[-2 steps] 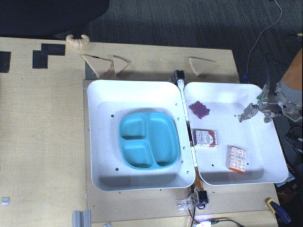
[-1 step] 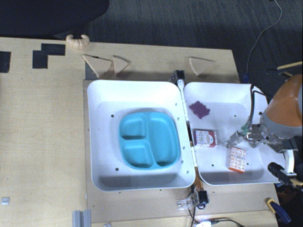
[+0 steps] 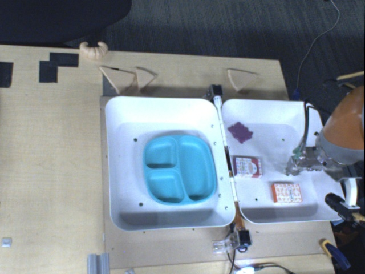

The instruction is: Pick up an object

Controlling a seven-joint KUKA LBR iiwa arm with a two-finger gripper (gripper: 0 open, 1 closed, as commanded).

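Wooden bench (image 3: pixel 51 170) bears two white bins; left bin (image 3: pixel 122 153) holds blue three-compartment tray (image 3: pixel 179 168).

A robotics lab, by the look of it: a plywood bench (image 3: pixel 51 170) bearing two white bins (image 3: pixel 117 170), loose cables (image 3: pixel 319 39) trailing over dark carpet (image 3: pixel 228 21) beyond the far edge.

The bench (image 3: pixel 51 153) is seen from a single fixed camera set above it, angled down at a slant. Both white bins, the left bin (image 3: pixel 122 153) and the right bin (image 3: pixel 285 124), are framed whole, with dark floor (image 3: pixel 228 21) beyond the far edge.
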